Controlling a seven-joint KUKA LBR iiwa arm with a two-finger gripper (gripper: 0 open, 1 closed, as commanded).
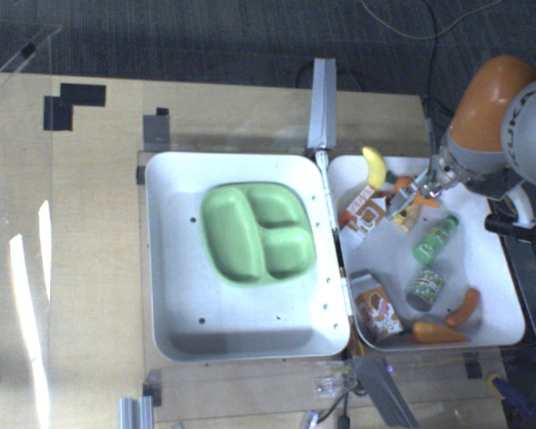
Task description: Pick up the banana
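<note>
The wooden bench (89,239) carries two white bins; the banana (373,165) lies at the far edge of the right bin (500,280). The gripper (409,199) hovers just beside it, over a carton (366,213); jaw state I cannot tell. It should move toward the banana, then descend straight.

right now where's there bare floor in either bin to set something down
Left bin: bare floor around the green divided plate, widest along the near edge and left side. Right bin: crowded; the banana, cartons and gripper fill the far end, while the green bottle, can and carrot take the middle and near end. A bare strip runs along its right wall.
</note>
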